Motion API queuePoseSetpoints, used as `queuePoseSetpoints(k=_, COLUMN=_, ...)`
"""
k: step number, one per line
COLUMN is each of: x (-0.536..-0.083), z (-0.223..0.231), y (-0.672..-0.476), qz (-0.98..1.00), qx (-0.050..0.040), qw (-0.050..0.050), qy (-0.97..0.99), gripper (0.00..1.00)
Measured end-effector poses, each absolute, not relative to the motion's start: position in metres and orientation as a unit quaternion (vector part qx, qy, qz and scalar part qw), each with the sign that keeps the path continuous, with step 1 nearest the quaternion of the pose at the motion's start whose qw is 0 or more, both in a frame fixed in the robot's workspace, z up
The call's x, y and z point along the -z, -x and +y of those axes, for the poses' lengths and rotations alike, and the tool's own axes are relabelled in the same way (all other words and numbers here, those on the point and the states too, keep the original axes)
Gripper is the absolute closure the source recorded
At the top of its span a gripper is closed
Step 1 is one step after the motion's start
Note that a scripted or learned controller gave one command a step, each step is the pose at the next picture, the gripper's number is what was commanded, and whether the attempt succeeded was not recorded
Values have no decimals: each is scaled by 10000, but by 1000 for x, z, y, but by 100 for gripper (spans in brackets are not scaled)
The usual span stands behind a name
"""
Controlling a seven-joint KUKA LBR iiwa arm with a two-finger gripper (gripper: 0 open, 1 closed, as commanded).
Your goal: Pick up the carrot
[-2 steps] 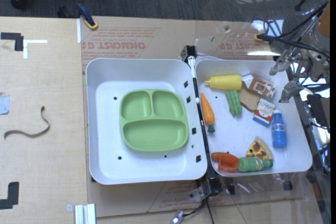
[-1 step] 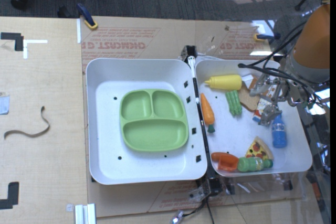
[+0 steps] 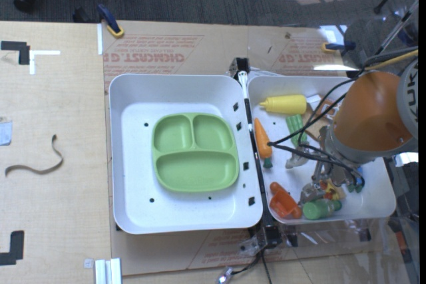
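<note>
Bench: light wood-grain surface, part-covered with cardboard, bearing two white bins.

Flattened cardboard sheet, printed in red lettering, lies on the bench under both bins. Left bin and right bin sit side by side on it, touching along their inner walls. Blue-and-yellow clamps at the sheet's far edge: one at its left corner, one toward the right. Black tape marks on the bare wood at left; a thin dark curled strip lies there as well.
</note>
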State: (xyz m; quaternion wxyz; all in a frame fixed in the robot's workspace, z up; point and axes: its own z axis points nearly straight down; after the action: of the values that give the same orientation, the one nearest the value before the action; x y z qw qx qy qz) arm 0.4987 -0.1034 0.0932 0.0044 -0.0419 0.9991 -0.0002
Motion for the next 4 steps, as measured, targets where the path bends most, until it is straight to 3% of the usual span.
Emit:
queuePoseSetpoints(k=1, x=-102, z=-103, y=-500, qz=9990, qx=9, qw=52, qy=441, gripper=100)
queuePoseSetpoints(k=2, x=-92, z=-136, y=-487, qz=9868, qx=4, qw=17, qy=1618, gripper=100)
queuePoseSetpoints(k=3, x=-99, z=-134, y=-498, qz=9864, qx=38, qw=183, qy=1634, gripper=0)
queuePoseSetpoints(k=4, x=-93, z=-97, y=-553, qz=9987, qx=-3, qw=29, qy=511, gripper=0)
